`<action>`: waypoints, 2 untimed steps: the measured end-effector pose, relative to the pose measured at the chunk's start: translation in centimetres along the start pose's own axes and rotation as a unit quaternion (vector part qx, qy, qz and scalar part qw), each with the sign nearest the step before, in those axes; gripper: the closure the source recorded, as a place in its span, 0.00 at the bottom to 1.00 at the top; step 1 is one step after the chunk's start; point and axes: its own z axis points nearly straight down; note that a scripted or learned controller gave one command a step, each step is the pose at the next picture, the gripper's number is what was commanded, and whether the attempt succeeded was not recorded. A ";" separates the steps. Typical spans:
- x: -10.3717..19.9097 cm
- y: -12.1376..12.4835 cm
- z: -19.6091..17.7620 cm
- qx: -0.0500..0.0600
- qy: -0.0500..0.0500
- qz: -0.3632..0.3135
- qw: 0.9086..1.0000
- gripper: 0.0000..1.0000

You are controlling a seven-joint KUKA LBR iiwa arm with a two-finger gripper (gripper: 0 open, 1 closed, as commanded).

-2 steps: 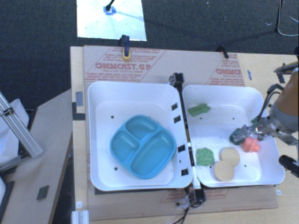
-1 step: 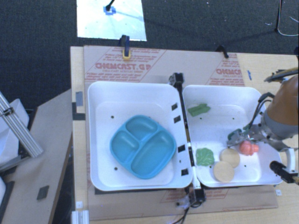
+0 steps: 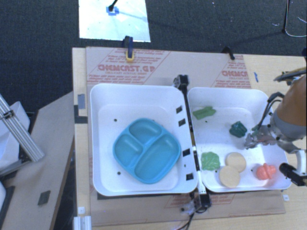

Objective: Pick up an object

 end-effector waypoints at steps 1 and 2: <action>0.5 0.8 -6.1 -0.001 0.000 -0.002 1.000 1.00; 0.2 0.6 -12.5 -0.002 -0.001 -0.002 1.000 1.00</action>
